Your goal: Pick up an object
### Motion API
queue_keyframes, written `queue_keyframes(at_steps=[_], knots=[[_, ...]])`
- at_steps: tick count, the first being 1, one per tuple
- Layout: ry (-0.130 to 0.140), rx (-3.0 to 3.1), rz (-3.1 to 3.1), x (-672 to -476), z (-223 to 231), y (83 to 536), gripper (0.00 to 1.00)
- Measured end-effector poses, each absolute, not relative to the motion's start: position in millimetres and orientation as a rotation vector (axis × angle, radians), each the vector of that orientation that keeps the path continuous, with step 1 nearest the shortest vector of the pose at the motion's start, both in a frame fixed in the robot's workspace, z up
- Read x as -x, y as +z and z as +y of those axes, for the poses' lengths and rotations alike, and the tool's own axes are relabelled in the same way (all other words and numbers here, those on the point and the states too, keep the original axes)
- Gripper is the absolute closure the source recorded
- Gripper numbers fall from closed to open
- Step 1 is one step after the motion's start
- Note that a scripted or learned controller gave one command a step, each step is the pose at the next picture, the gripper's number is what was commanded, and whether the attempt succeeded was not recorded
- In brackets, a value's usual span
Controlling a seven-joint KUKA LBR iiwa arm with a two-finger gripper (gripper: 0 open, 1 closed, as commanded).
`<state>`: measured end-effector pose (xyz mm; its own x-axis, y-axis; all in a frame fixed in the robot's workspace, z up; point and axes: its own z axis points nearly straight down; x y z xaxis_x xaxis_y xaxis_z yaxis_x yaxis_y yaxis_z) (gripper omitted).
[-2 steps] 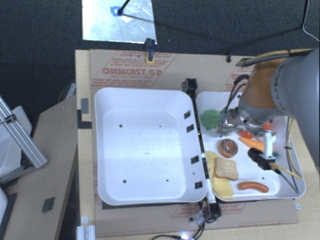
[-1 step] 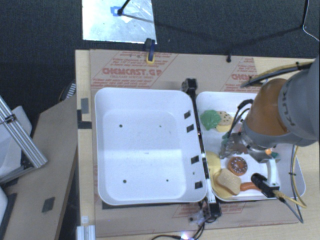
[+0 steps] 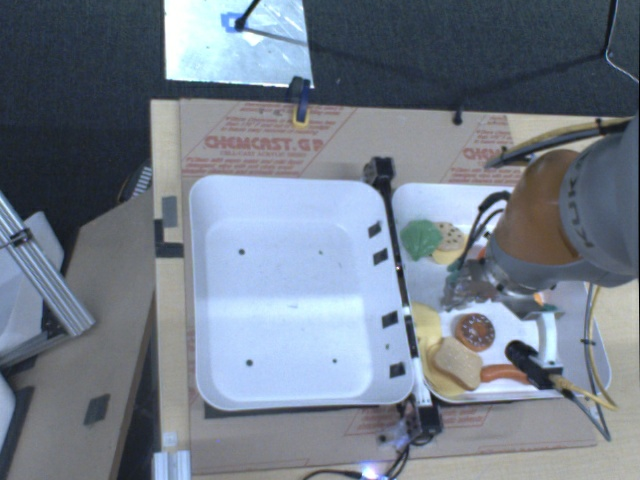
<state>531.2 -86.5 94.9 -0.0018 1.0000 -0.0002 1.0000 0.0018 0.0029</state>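
Your arm [image 3: 560, 218] over the right bin [image 3: 480, 196], gripper [image 3: 462, 290] low beside the donut [image 3: 474, 331], finger state indeterminate, possibly touching the bin floor.

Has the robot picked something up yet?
Not yet, as far as I can see. The hand is down in the right bin, above the toys. The donut, the bread and the green toy all lie in the bin. Grabbing and lifting one is left.
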Motion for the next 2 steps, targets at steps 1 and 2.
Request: queue_keyframes(at_steps=[1, 2], knots=[[0.003, -2.215, 2.224, -550.8, -88, 100, 1.00], [0.009, -2.211, 2.220, -549.0, -90, 205, 1.00]])
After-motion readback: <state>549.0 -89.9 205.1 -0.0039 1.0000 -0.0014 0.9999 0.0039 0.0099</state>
